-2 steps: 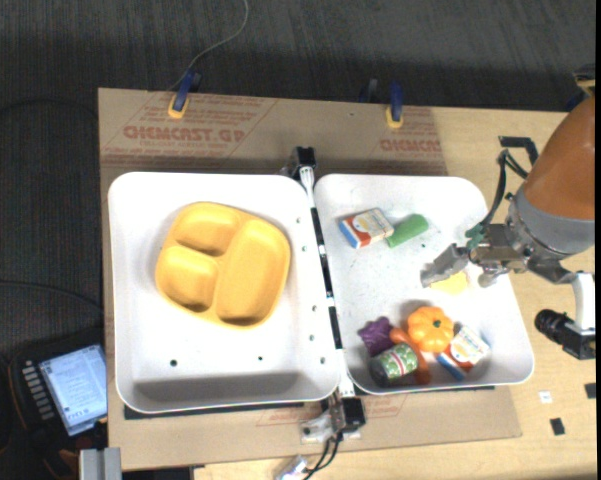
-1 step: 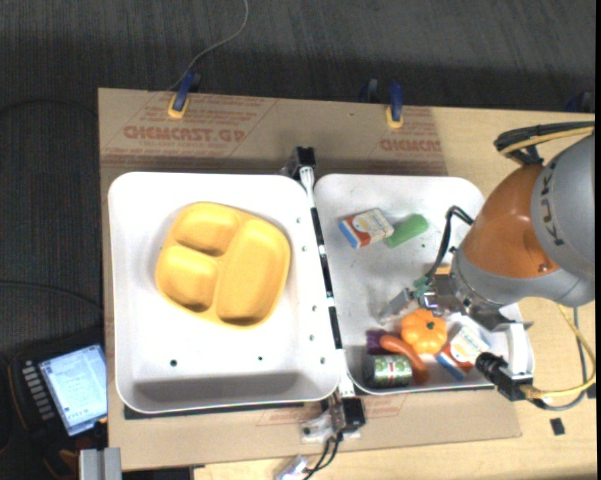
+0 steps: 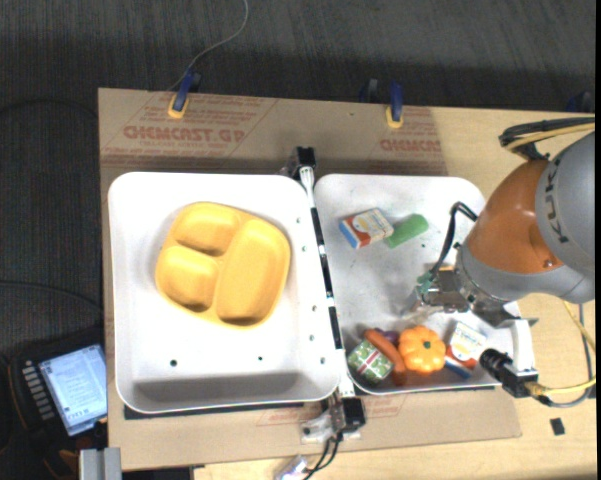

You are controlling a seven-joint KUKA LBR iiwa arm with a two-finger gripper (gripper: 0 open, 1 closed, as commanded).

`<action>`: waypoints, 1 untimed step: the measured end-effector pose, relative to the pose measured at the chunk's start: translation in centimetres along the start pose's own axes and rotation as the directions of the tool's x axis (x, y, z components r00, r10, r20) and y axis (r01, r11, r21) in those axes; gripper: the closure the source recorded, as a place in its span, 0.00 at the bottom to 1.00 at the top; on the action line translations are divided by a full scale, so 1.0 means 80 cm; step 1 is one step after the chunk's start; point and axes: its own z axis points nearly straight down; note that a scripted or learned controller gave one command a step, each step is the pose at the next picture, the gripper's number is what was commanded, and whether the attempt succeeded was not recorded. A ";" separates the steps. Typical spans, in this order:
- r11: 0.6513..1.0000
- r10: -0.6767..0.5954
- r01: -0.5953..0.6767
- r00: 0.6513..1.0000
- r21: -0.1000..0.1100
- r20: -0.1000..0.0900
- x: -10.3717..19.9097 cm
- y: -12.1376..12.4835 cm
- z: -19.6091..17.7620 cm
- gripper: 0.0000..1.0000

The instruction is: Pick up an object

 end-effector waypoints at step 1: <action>1.000 0.000 0.000 1.000 0.000 0.000 0.000 0.000 0.000 0.00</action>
